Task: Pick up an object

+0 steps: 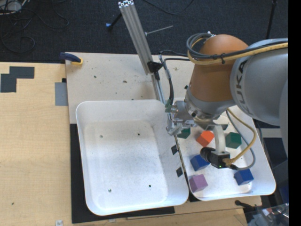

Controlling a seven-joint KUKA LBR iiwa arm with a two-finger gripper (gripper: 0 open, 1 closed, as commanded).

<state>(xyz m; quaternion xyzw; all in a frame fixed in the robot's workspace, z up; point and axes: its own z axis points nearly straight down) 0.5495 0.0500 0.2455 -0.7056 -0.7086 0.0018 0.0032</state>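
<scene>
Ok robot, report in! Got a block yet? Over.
Gripper low at right bin left wall. Grab unconfirmed. Beside it, dark green block; orange block next along.

Left bin [122, 168]: its broad floor is lying open to approach from above across nearly its whole span. Right bin [221, 185]: the arm [221, 74] is overhanging the far half, while an orange block [205, 138], a dark green block [233, 139], a second green block [184, 133], a blue block [199, 162], a second blue block [243, 176] and a purple block [198, 181] are leaving only narrow gaps; the widest is opening between the purple block and the second blue block. A slanted aluminium post [138, 36] is leaning over the bench behind the bins, narrowing access there.
</scene>
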